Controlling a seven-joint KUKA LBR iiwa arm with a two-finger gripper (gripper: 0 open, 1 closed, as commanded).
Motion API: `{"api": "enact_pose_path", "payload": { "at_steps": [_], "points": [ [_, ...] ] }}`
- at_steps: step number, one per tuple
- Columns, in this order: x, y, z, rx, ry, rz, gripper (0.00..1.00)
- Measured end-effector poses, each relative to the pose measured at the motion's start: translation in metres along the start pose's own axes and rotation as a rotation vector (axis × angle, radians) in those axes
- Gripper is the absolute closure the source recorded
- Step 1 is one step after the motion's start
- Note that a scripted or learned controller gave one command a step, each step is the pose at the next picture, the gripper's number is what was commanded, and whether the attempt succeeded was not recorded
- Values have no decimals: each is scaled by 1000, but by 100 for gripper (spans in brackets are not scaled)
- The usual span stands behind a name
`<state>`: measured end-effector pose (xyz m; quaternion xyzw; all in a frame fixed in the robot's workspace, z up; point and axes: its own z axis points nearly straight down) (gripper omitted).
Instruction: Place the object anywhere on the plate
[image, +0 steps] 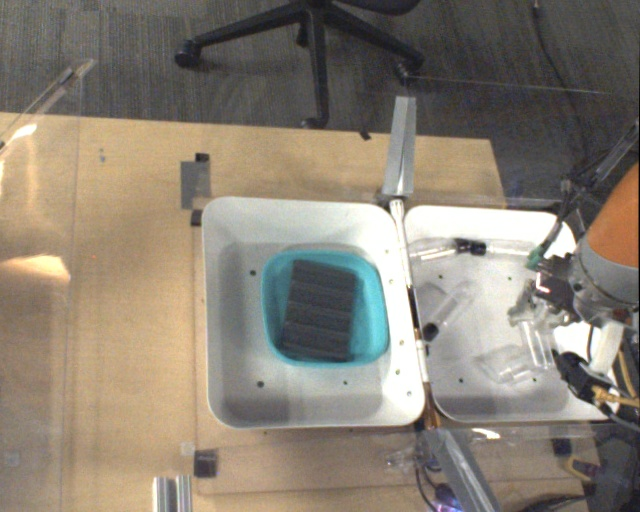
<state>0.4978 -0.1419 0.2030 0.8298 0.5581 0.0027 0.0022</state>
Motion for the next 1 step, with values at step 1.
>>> {"api": "enact_pose_path", "payload": {
  "at_steps": [1],
  "points": [
    [0,0,0,0,0,0,0]
  ]
}}
